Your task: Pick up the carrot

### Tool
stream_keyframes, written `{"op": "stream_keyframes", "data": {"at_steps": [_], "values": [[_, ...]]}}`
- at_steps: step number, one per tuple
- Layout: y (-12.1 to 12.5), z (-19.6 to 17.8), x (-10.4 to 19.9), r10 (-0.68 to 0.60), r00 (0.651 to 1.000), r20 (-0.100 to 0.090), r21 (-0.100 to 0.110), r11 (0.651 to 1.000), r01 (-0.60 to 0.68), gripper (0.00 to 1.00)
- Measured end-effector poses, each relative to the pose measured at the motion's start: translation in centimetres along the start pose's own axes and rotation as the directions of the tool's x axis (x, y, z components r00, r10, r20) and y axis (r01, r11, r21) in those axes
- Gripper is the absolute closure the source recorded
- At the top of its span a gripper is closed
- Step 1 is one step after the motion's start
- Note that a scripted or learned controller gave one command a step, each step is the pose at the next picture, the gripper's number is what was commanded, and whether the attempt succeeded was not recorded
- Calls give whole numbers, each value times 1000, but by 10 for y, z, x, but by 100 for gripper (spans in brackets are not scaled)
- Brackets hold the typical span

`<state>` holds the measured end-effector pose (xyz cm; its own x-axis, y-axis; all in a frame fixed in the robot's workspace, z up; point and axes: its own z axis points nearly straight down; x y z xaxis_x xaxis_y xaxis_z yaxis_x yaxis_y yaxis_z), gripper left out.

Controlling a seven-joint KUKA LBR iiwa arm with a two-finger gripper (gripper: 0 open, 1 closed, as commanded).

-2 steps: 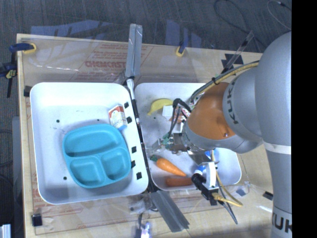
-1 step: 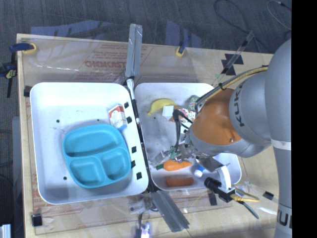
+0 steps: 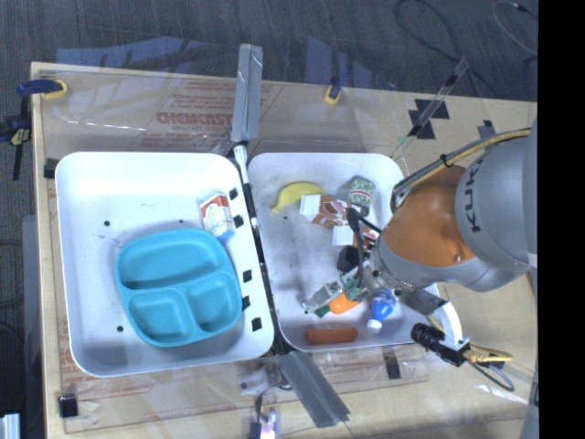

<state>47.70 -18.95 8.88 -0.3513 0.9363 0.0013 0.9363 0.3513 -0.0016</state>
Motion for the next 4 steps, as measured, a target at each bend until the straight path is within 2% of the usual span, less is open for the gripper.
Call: {"op": "stream_keyframes", "data": {"at_steps": [1,2,3,4], "values": [[1,-6,0,-4,1000,-1,2,1000,4,100],[14,-89,34,-7,1000,0,1,1000,7,100],[14,-89,34,-6,1000,0,1,1000,6,0],[-8,-46,-20,-71,998,-3,3,997,71,0]]}}
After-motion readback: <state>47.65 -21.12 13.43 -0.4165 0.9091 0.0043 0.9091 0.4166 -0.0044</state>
